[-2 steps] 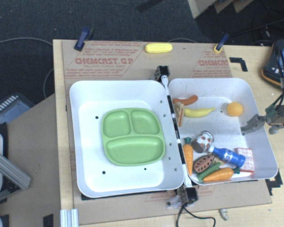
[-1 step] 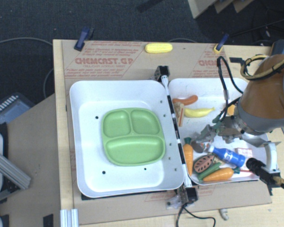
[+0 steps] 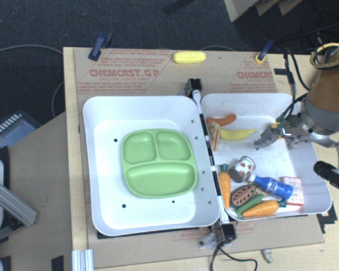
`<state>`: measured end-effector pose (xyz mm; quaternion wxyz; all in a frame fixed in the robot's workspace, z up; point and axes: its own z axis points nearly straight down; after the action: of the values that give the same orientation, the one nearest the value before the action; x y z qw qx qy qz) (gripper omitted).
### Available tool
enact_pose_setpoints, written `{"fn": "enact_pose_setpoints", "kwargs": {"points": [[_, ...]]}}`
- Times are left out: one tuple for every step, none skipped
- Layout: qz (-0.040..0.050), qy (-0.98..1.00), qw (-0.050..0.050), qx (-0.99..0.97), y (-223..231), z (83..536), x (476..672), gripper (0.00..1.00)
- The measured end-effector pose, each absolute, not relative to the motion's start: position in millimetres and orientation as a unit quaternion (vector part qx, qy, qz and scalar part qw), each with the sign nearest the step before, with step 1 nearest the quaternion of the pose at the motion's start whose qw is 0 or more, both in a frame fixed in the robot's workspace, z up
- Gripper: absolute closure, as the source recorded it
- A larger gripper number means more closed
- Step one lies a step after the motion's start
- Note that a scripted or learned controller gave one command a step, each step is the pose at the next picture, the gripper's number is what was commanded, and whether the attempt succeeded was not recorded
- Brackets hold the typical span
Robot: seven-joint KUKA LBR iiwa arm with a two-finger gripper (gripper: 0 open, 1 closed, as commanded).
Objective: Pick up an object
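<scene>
Grey two-finger gripper [image 3: 266, 140] hung low in the right white bin [image 3: 305, 162], whether released or clenched cannot be told, yellow plastic banana [image 3: 237, 133] laid just beside it, green divided plate [image 3: 158, 162] set in the left white bin [image 3: 101, 168].

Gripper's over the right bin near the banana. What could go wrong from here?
1. The banana lies right beside the hot dog and close to the bin wall, so the gripper may nudge it away or catch both.
2. The items at the near end, the blue bottle, carrots and ball, are packed touching, so a descent there would likely land on several and slip.
</scene>
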<state>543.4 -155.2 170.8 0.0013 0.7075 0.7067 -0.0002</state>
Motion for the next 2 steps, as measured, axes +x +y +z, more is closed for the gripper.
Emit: {"fn": "enact_pose_setpoints", "kwargs": {"points": [[-0.0005,0.708,-0.002,0.707,-94.1,104.9,543.7,0.0],[-0.0006,0.707,-0.001,0.707,-95.8,84.0,516.8,0.0]]}}
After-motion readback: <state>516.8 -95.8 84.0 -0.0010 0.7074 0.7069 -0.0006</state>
